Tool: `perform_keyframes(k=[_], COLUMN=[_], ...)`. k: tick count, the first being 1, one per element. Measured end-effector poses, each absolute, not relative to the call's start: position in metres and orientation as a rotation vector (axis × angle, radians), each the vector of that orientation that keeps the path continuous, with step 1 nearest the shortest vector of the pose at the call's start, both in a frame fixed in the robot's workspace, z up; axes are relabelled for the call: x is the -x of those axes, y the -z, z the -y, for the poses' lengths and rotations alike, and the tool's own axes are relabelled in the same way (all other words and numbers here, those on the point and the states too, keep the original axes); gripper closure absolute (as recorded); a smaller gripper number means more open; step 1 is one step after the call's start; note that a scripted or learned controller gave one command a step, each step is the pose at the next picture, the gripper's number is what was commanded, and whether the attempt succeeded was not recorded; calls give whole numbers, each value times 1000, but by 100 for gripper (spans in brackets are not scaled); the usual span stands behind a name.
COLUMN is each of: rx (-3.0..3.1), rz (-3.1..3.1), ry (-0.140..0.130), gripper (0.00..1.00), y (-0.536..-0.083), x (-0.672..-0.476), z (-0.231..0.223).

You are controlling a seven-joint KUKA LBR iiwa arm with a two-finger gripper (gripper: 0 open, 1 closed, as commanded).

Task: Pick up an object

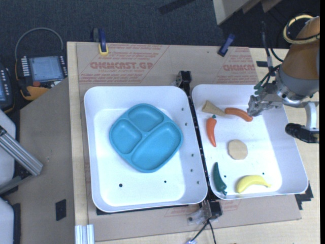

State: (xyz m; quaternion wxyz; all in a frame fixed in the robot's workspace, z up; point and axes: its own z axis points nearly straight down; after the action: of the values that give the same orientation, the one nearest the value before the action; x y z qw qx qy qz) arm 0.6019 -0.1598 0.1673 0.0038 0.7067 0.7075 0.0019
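Dark carpet surrounds your bench, and a brown board (pixel 167 60) under both bins carries printing in faded red; you can read "CHEMCAST" on the stretch behind the left bin, with a few more letters that look like "GP", and a second run of the same print behind the right bin that is too faint to read. A small screen (pixel 44 67) glows off to the far left on the floor side; its text is too small to make out.

Your gripper (pixel 257 107) hangs over the rear of the right bin (pixel 289 151), and whether it is spread or closed cannot be told from this angle. The nearest candidate is the orange sausage (pixel 238 114), lying immediately to the gripper's left and touching or almost touching the tip. Its long axis runs roughly left to right, away from the tool and toward the tan wedge (pixel 212 107) just beyond its far end.

Farther left of the tool and nearer the camera lies the orange carrot (pixel 211 131), its long axis pointing front to back. A round tan cookie (pixel 237 149) sits in front of the gripper, the yellow banana (pixel 252 183) beyond that, and a dark green piece (pixel 218 179) by the bin's front-left wall. The left bin (pixel 96 151) holds a blue divided plate (pixel 145 144), well away from the tool.

Judging from this, your approach should close across the sausage's short width.
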Motion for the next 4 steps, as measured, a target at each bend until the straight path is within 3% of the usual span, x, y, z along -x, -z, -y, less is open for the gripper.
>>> perform_keyframes(k=[2, 4], rx=[-2214, -2216], rz=[-2218, -2231], ry=[-6, 0], gripper=[100, 100], y=[-282, -272], x=[-599, -604], z=[160, 48])
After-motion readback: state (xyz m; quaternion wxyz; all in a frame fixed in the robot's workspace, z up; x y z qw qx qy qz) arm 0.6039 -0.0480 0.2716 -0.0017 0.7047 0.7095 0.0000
